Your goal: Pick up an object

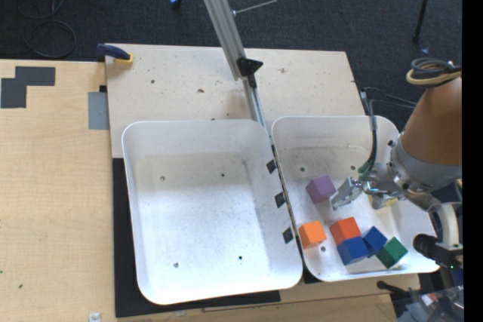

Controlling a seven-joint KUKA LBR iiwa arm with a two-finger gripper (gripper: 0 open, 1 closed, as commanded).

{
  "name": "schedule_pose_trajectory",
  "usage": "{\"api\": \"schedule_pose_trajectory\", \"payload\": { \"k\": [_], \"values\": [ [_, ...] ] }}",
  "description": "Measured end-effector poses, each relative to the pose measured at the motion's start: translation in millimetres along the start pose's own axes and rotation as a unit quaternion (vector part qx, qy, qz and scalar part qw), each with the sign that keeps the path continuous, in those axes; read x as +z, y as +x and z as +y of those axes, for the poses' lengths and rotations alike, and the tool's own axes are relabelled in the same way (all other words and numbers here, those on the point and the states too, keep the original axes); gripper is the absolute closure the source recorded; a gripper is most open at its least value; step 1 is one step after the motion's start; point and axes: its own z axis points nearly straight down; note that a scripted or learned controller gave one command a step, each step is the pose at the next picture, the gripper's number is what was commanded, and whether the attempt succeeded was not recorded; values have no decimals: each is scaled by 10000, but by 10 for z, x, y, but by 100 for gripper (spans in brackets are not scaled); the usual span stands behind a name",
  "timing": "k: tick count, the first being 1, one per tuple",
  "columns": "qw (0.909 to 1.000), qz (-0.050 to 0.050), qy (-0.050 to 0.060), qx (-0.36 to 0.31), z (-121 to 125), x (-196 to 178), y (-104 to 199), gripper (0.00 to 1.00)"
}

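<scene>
White plastic bins sit side by side on the bench, and the blocks all lie in the right bin (pixel 298 133): a purple block (pixel 321 188) toward the middle, an orange block (pixel 312 234) by the divider, a red-orange block (pixel 346 228), two blue blocks (pixel 362 246) and a green block (pixel 392 252) near the front edge. The arm (pixel 430 139) reaches in from the right, and its gripper (pixel 346 194) hangs just beside the purple block, on its right, with nothing seen between its fingers; whether they stand open or closed I cannot tell. This looks like the approach step, before any grasp. The next move calls for centring over one block, most likely the purple one, then lowering to straddle it.
</scene>
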Motion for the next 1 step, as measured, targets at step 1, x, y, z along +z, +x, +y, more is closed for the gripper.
{"api": "schedule_pose_trajectory", "payload": {
  "k": [1],
  "values": [
    [10000,-5,-31,21,9,-25,-14,0]
  ]
}}
